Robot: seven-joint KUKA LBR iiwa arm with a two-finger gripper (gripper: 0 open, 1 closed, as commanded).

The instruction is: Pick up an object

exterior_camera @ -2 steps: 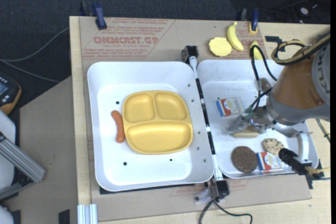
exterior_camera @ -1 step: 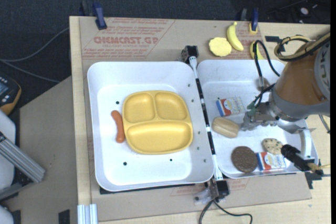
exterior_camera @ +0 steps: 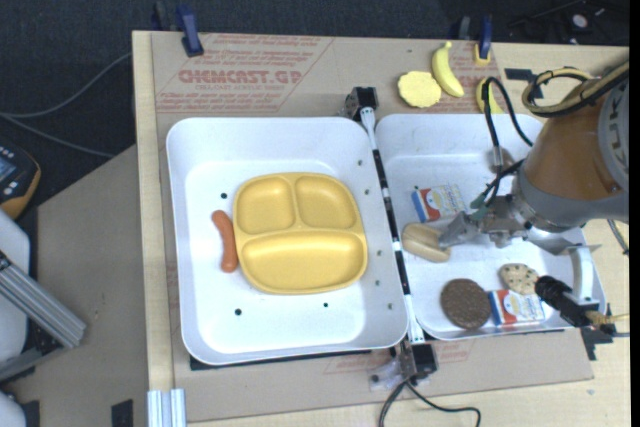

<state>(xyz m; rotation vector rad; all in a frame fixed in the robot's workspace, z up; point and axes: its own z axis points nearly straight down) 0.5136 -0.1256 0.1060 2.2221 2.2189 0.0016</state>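
Claw: the claw (exterior_camera: 462,229) sits low in the right bin (exterior_camera: 455,137), tips pointing toward the view's left; whether the tips are spread or pressed together cannot be told from this angle.
Arm: the grey arm (exterior_camera: 575,170) with its orange band reaches in from the right and covers the bin's right side.
Nearest object: a tan bread-like piece (exterior_camera: 424,243) lies just beside the claw tips, close against the bin's left wall; contact between the two cannot be confirmed.
Also near: a small white carton with blue and red print (exterior_camera: 437,202) lies flat just behind the claw.
Front of the right bin: a dark round cookie (exterior_camera: 464,303), a pale speckled cookie (exterior_camera: 517,277) and a second printed packet (exterior_camera: 518,307) lie close together.
Left bin: the left bin (exterior_camera: 200,155) holds a yellow divided plate (exterior_camera: 298,233) with an orange sausage-shaped toy (exterior_camera: 225,240) beside its left edge.
Surface: a toy banana (exterior_camera: 447,71) and a yellow round piece (exterior_camera: 419,89) rest on the surface (exterior_camera: 250,75) behind the bins.
Step in hand: judged as the approach or closing on the tan piece; nothing is seen lifted.
Next move calls for: a firm close across the tan piece, then a straight lift clear of the bin wall. The piece's closeness to the wall may crowd one finger.
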